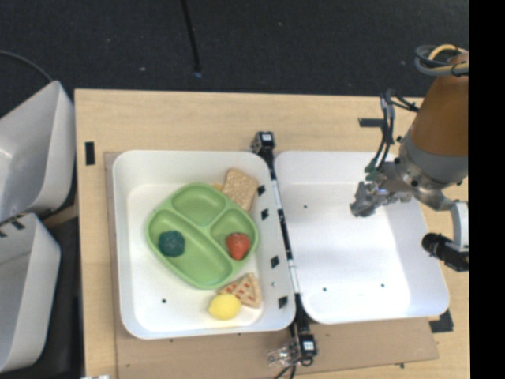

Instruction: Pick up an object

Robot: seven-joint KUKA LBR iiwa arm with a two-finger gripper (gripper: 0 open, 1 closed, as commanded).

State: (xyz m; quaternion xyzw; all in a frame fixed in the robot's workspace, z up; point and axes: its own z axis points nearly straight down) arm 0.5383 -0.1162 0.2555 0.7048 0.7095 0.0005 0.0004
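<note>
fingers (364,205) over right bin (410,290) (grip state unclear) | green tray's (197,243) long axis diagonal

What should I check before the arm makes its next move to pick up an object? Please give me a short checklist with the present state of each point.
1. Objects to pick are present: ok. The left bin holds a green divided plate, a strawberry, a lemon, a dark green piece, a cracker and a pizza slice.
2. Gripper above an object: not ok. It is over the right bin.
3. Object between the fingers: not ok, none seen.
4. Fingers open: cannot tell.
5. Path across the divider: cannot tell.
</note>
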